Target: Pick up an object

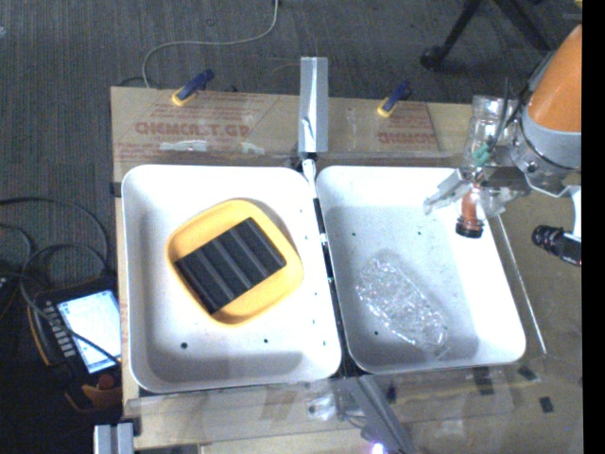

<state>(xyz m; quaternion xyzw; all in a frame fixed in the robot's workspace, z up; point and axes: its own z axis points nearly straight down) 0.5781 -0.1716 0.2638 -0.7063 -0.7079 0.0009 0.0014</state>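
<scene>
My gripper (pixel 467 200) hangs over the far right corner of the right bin (pixel 492 282), just below the arm's orange band. It is shut on a small clear bottle (pixel 484 121) that points down, its orange-brown cap (pixel 468 223) hanging below the fingers and above the bin floor. A crumpled clear plastic bottle (pixel 402 303) lies on the right bin's floor, below and to the left of the gripper. In the left bin (pixel 151 339) rests a yellow rounded block with a black ribbed top (pixel 233 260).
A metal divider post (pixel 313 102) stands at the back between the bins. Two blue-and-yellow clamps (pixel 192 86) (pixel 394 98) hold the cardboard backing. A handheld screen device (pixel 80 327) lies on the floor to the left.
</scene>
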